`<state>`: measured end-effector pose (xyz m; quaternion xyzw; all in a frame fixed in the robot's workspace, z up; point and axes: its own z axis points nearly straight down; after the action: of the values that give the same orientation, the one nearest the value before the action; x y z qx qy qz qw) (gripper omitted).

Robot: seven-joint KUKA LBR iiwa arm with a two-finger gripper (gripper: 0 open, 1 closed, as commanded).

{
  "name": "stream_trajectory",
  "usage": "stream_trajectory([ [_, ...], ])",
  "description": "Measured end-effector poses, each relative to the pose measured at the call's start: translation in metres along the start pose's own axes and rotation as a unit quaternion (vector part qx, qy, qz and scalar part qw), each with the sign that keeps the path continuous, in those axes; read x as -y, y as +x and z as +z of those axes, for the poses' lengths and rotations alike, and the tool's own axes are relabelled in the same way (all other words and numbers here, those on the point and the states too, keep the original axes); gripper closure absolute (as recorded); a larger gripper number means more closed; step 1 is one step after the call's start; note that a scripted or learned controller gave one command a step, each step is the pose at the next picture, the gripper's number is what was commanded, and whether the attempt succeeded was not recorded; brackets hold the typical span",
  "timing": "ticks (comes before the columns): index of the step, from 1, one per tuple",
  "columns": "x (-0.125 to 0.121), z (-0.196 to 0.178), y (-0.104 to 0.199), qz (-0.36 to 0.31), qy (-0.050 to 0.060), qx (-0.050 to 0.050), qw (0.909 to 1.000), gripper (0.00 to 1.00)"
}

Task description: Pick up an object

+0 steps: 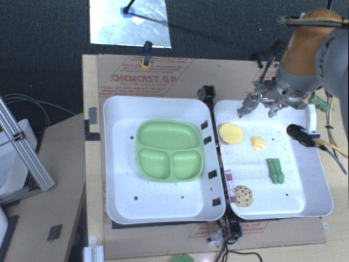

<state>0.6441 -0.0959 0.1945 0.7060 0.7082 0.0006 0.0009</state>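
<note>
Overhead slanted view of the bench. The grey arm with its orange band (308, 42) enters from the right and ends in a two-finger metal gripper (260, 107) poised over the far edge of the right-hand shallow white bin (313, 198). Its two grey fingers (245, 107) are spread well apart, one toward the centre divider and the other further right, and nothing lies between them; neither fingertip can be seen touching any item. Four small items rest on the floor of the right bin, all apart from the gripper. Nearest to it is a flat round yellow disc (231, 133), lying just beside the divider and a little nearer the camera than the left finger. To the right of the disc sits a smaller pale yellow lump (257, 142), irregular in outline. Further toward the near rim lies a green bundle of bean-like rods (275, 170), elongated, its long axis running roughly from far to near. In the near left corner of the same bin is a round brown cookie with dark specks (243, 196), close to the divider. The left-hand white bin (117, 195) holds a light green plastic tray with three compartments (169, 150), lying flat near its middle.
</note>
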Motion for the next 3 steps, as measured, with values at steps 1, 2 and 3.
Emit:
stream_trajectory([
  [1, -0.014, 0.057, -0.078, 0.003, 0.000, 0.002, 1.0000, 0.00],
  [2, 0.073, 0.113, -0.076, 0.003, 0.005, -0.001, 1.0000, 0.00],
  [3, 0.133, 0.110, -0.077, 0.002, 0.003, -0.001, 1.0000, 0.00],
])
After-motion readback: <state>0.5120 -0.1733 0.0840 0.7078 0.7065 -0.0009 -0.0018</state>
